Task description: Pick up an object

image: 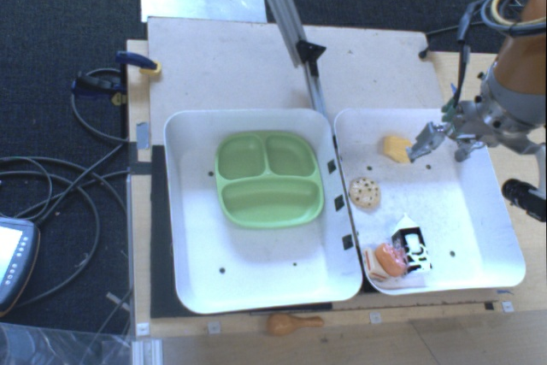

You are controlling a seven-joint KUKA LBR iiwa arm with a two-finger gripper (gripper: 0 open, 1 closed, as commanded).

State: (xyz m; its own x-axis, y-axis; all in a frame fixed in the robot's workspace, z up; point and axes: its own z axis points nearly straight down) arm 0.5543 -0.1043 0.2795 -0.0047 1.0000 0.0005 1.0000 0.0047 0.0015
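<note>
My gripper (pixel 445 148) hangs over the upper part of the right bin (pixel 487 209), open, with nothing between its fingers. Its left finger (pixel 423 144) ends just right of a yellow wedge-shaped piece (pixel 396 149) lying on the bin floor; whether they touch I cannot tell. A round chocolate-chip cookie (pixel 365 193) lies lower left of it, near the bin's left wall. At the bin's front, a black-and-white packet (pixel 411 248) lies against an orange-pink item (pixel 385 261).
The left bin (pixel 192 252) holds a green divided plate (pixel 268 179). A slanted metal pole (pixel 282 0) comes down to the bins' shared wall. A tan peanut-shaped object (pixel 295 322) lies on the bench in front of the bins. Cables and a clamp (pixel 128 68) sit at left.
</note>
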